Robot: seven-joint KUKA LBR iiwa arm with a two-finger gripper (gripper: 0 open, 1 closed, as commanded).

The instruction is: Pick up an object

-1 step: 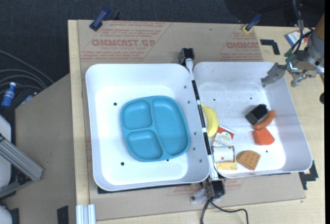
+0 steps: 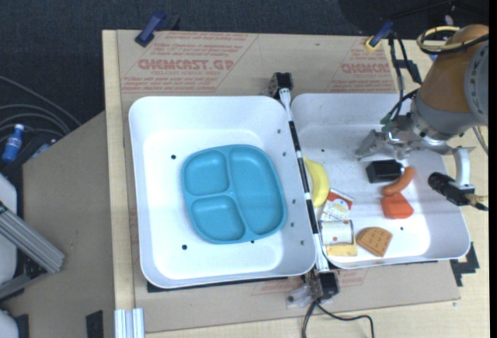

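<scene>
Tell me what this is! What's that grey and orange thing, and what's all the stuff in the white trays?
It is a robot arm, seen by one camera looking down from above. The arm comes in from the right. Its gripper hangs over the right bin, and its job is to pick something up.

The left bin holds a blue plate with three sections. The right bin holds a banana, a waffle, a small carton, an orange toy and a black block.

I can't tell whether it is holding anything.
</scene>
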